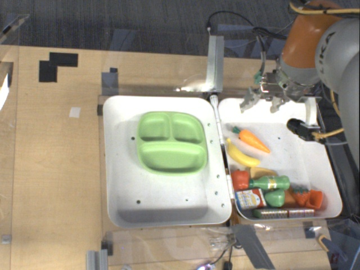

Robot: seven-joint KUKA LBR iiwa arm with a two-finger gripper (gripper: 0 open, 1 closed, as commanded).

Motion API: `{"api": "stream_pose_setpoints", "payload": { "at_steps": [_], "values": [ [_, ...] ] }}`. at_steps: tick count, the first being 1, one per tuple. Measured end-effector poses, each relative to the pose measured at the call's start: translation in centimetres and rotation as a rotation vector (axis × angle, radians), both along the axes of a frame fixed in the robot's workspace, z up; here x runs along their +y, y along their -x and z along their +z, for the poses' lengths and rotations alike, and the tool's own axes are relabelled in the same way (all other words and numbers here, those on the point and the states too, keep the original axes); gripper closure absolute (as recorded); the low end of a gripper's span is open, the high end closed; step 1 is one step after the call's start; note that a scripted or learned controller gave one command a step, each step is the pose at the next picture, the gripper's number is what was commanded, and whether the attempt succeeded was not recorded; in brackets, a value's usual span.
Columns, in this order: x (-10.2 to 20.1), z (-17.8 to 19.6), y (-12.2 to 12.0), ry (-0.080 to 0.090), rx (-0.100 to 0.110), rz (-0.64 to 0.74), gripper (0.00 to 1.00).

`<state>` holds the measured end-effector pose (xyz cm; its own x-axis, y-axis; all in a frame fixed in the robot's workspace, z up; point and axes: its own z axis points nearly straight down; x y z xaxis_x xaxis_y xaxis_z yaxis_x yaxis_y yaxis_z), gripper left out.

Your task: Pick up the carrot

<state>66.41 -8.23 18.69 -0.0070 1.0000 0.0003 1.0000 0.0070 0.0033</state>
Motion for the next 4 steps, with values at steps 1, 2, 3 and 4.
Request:
{"api": "stream_pose_setpoints", "payload": {
  "at_steps": [1, 2, 3, 4],
  "values": [
    [-1.2, -9.7, 7.0, 0.0, -0.007, 0.011, 0.0],
    [-1.0, -8.5, 6.7, -0.002, -0.015, 0.012, 1.0],
    [-2.2, -9.8, 5.9, -0.001, -0.006, -0.087, 1.0],
    [3.5, 0.0, 1.5, 0.0, -0.002, -0.235, 1.0]
  ]
}}
